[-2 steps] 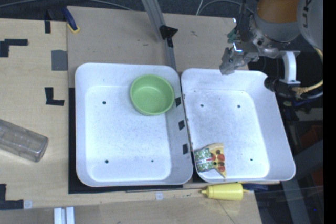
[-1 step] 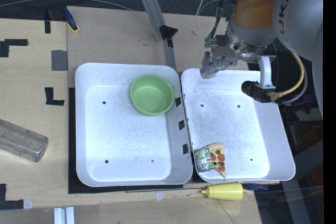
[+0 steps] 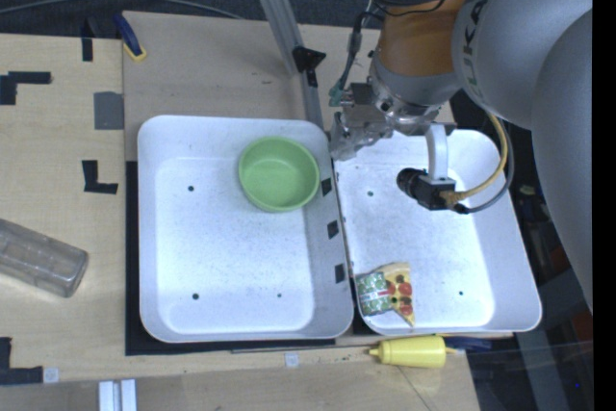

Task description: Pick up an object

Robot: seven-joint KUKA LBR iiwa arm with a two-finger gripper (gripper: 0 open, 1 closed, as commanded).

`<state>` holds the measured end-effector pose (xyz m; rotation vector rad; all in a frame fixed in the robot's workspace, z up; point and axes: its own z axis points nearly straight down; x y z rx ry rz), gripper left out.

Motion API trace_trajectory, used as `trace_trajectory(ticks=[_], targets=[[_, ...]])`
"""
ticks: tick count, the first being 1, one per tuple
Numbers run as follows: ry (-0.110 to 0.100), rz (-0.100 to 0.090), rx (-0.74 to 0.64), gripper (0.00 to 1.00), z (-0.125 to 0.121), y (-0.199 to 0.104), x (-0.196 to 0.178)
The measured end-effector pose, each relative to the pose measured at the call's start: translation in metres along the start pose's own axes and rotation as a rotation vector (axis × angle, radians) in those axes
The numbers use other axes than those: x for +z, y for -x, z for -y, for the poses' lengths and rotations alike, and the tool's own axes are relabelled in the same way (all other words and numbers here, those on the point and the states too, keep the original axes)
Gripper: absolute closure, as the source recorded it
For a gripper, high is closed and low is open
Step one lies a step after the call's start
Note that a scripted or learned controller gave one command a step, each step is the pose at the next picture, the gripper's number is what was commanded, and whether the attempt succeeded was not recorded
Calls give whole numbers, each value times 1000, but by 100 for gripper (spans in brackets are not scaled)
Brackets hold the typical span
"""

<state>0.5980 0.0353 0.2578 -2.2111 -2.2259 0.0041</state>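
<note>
Robot arm poised over two white bins, gripper (image 3: 351, 138) at the far corner of the right bin (image 3: 481, 236).

A green bowl (image 3: 279, 173) sits in the left bin (image 3: 183, 226). A small printed packet (image 3: 386, 292) lies at the right bin's near left corner. A yellow bottle (image 3: 416, 351) lies on the bench just beyond.

The worktop (image 3: 192, 72) carries two white bins: the right bin (image 3: 486, 298) lies beneath the tool (image 3: 348, 141), the left bin (image 3: 159, 207) just beside it. A clear container (image 3: 38, 257) and a yellow bottle (image 3: 416, 351) lie farther off.
</note>
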Motion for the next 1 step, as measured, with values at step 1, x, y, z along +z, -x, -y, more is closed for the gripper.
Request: trace_trajectory(ticks=[1], targets=[[1, 0, -1, 100, 15, -54, -1]])
